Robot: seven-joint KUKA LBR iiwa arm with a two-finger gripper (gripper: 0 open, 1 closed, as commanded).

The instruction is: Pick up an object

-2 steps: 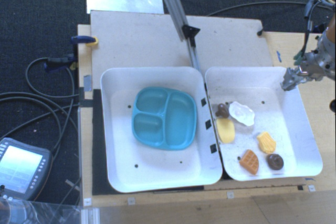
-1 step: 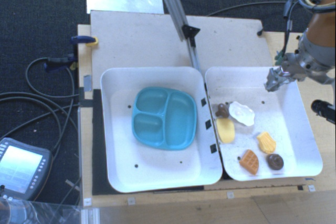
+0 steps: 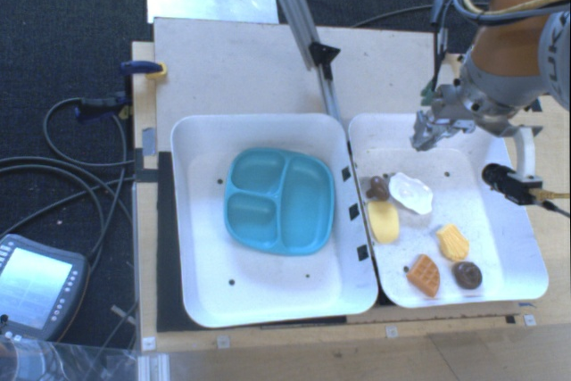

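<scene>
The right bin [image 3: 500, 281] holds several small food toys: a white piece [image 3: 411, 193] beside a small brown one [image 3: 378, 188], a pale yellow block [image 3: 384, 221], a yellow-orange waffle piece [image 3: 453, 242], an orange waffle piece [image 3: 425, 275] and a dark brown donut [image 3: 467, 274]. My gripper [image 3: 425, 136] hangs over the back of the right bin, above and behind the white piece, with nothing visibly in it. Its fingers point down and blur together.
The left bin [image 3: 196, 281] holds a blue divided plate [image 3: 279, 200]. A grey pole [image 3: 299, 9] slants down to the wall between the bins. A black fitting [image 3: 510, 182] sits on the right bin's far right side. Cables and a pendant [image 3: 31, 281] lie left of the bench.
</scene>
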